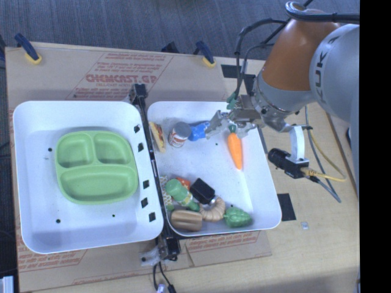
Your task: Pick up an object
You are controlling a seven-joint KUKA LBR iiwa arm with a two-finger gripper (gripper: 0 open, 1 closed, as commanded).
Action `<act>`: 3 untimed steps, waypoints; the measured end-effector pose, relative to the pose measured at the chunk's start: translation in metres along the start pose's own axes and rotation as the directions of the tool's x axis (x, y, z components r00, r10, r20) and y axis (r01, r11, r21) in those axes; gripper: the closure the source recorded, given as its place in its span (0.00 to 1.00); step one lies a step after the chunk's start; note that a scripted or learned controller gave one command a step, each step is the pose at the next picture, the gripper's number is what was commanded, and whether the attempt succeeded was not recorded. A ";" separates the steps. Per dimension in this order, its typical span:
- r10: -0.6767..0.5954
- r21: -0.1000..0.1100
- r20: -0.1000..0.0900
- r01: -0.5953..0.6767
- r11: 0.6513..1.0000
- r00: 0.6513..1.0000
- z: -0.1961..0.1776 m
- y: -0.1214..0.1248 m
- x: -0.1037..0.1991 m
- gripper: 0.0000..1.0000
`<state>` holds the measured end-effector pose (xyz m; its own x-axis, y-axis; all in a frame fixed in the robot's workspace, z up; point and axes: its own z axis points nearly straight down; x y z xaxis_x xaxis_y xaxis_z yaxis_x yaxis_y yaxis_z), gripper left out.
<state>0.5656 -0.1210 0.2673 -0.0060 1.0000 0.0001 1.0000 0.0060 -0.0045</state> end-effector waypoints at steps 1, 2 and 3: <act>-0.344 0.000 0.000 0.344 0.939 0.939 0.084 0.024 -0.091 0.00; -0.390 -0.002 -0.003 0.390 0.921 0.921 0.176 0.014 -0.088 0.00; -0.743 -0.001 0.000 0.743 0.670 0.670 0.175 0.011 -0.090 0.00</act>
<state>0.5761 -0.2104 0.0918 -0.7465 0.6653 0.0036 0.6653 0.7465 -0.0020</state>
